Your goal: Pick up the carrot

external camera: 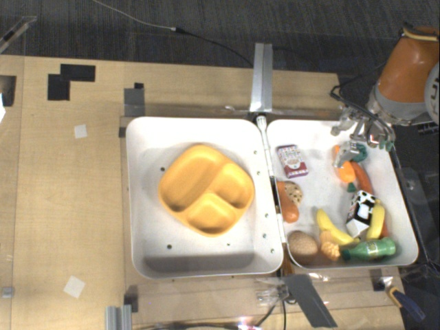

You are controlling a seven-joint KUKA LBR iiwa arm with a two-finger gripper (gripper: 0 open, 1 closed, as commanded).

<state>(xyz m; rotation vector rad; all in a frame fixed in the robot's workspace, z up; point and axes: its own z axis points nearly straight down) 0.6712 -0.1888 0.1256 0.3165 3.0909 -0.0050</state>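
The carrot (pixel 355 175) lies in the right bin (pixel 313 137) by its far right wall, with its top right under the hand (pixel 350 153), and I cannot tell if the hand grips it, while bananas (pixel 335 229) lie nearer.

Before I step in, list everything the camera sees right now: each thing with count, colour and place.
white bins: two, white, side by side on the bench
divided plate: one, yellow, left bin
carrot: one, orange with green top, right bin's far right, just under the gripper
small carton: one, red and white, right bin's far left
bananas: one bunch, yellow, right bin's near side
green bottle: one, near right corner
potato: one, brown, near left corner
gripper: one, silvery, over the carrot's upper end
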